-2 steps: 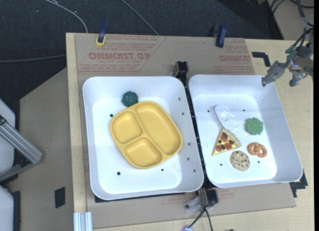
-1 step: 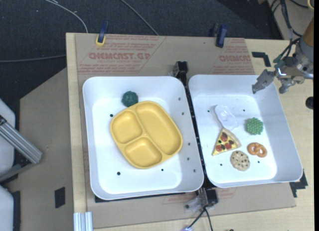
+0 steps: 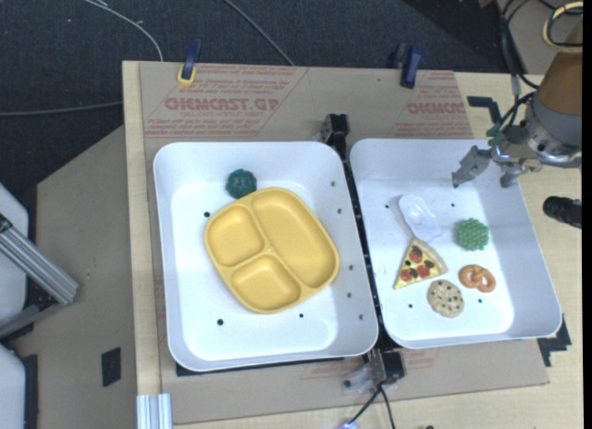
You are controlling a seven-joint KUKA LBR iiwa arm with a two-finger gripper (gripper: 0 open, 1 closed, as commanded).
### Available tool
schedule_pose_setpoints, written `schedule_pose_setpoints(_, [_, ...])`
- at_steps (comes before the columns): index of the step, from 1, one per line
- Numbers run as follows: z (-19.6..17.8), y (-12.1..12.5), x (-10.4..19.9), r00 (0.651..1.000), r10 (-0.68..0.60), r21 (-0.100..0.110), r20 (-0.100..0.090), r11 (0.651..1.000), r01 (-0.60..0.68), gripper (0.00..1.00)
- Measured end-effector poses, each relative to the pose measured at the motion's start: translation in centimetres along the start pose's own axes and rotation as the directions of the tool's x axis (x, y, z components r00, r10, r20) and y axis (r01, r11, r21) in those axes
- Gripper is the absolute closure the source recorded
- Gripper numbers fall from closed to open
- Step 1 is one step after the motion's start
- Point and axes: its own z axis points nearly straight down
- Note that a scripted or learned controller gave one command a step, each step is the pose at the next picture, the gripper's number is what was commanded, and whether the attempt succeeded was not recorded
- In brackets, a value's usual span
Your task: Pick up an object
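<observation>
We take the green ball (image 3: 472, 233) as the likeliest pick: it sits in the right bin (image 3: 527, 307), toward the bin's right side, nearest the gripper (image 3: 490, 167) of the small things there. It looks like a bumpy, rounded toy, probably light and a little soft, so we judge it would take a squeeze across its middle without slipping much, though a round shape can roll away if one finger touches first.

Just left of it lies a clear wrapper (image 3: 421, 215), pale against the white floor; we judge it thin, crinkly and hard to pinch. Below that are a pizza slice (image 3: 419, 263), flat and stiff-looking, best taken across its narrow width; a cookie (image 3: 446, 299); and a pretzel (image 3: 477, 277) just right of the cookie. These three lie low, so fingers would have to come down nearly to the floor.

The gripper hangs over the upper right part of the right bin, its two fingers spread apart and nothing between them. It stands above and slightly right of the ball, apart from it.

In the left bin (image 3: 185, 307) sit a yellow tray (image 3: 270, 250) and a dark green lump (image 3: 241, 182) touching the tray's upper edge, well apart from the gripper.
</observation>
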Motion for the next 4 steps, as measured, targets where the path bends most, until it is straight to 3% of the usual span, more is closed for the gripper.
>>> schedule_pose_setpoints(1, [4.3, 0.1, -0.1, 1.0, 0.0, 0.003, -0.001, 1.0, 0.0, 0.0])
schedule_pose_setpoints(2, [2.9, 0.3, -0.1, 1.0, -0.001, -0.004, 0.002, 1.0, 0.001, 1.0])
schedule_pose_setpoints(4, [-8.2, 1.1, -0.1, 1.0, -0.001, -0.011, 0.004, 1.0, 0.001, 1.0])
